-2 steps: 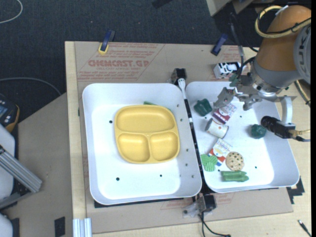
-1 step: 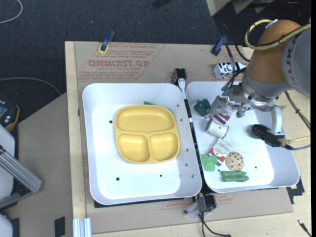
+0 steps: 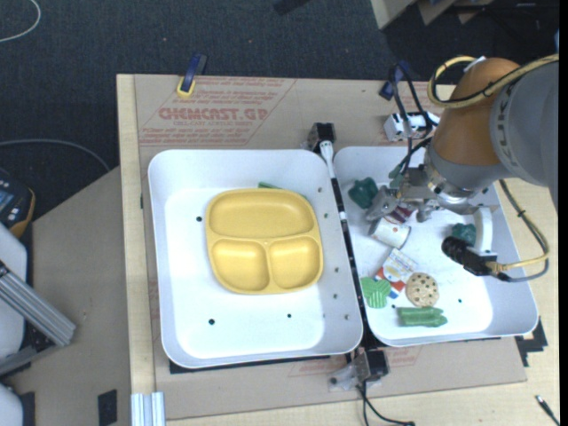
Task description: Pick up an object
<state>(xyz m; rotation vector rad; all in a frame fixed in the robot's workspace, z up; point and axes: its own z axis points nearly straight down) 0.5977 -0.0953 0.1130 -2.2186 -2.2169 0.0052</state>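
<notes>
The tool [image 3: 397, 209] hangs low in the right bin [image 3: 515, 313], near its upper left part; whether it grips anything I cannot tell; a small white cup [image 3: 390, 232] lies just beneath it, a dark green piece [image 3: 363, 191] to its left. Lower in that bin — a cookie [image 3: 422, 287], a green block [image 3: 376, 292], a long green piece [image 3: 421, 317]. The left bin [image 3: 177, 264] on the surface [image 3: 133, 193] holds a yellow divided tray [image 3: 264, 240].

A small white cup [image 3: 390, 232] lay tipped on its side in the right bin [image 3: 510, 313], beside a cookie [image 3: 422, 287], green toys [image 3: 421, 317] and a teal piece [image 3: 362, 191].
</notes>
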